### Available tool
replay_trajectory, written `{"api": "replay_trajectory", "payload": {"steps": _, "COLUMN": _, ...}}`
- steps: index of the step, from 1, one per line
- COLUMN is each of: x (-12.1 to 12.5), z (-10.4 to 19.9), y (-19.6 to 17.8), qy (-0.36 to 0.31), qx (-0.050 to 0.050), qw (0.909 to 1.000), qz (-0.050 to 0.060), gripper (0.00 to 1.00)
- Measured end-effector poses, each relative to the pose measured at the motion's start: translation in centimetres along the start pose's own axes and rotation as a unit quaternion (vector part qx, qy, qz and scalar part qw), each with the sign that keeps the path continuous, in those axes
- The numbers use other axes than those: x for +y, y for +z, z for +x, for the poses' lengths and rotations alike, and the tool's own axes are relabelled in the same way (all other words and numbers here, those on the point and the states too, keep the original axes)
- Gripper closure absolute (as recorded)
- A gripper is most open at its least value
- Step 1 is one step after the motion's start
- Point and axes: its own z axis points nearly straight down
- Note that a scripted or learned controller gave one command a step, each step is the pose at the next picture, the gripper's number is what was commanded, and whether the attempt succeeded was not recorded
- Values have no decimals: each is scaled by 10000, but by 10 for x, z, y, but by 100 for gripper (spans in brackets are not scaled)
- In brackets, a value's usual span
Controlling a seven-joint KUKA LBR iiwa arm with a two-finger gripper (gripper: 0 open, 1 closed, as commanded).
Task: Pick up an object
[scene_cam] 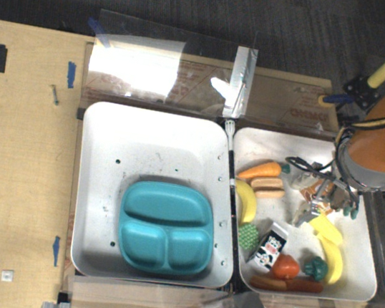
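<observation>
The arm is hanging over the right bin right now, with the gripper sitting low among the toy food near the bin's middle — honestly I can't tell what state it's in, too much cable and metal clutter there. Nothing is visibly being held. The closest candidate is the yellow banana lying just beside the tool on its lower right; it's looking like light, hard plastic, so probably slippery and curved, and I'd be going for the fat middle across its narrow width rather than the tapered ends. There's also a carrot and a hot dog up left, a second banana against the divider, and a small playing-card box. The left bin is carrying a teal divided tray.
</observation>
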Motion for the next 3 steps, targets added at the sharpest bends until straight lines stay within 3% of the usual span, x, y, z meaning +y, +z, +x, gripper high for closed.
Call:
{"api": "replay_trajectory", "payload": {"steps": 1, "x": 1, "z": -4, "y": -10, "qy": -10, "qx": -52, "qw": 10000, "qz": 2, "gripper": 100}}
{"api": "replay_trajectory", "payload": {"steps": 2, "x": 16, "z": -61, "y": -198, "qy": -238, "qx": -28, "qw": 9997, "qz": 7, "gripper": 100}}
{"api": "replay_trajectory", "payload": {"steps": 3, "x": -22, "z": -58, "y": -247, "qy": -589, "qx": -5, "qw": 9983, "qz": 10, "gripper": 100}}
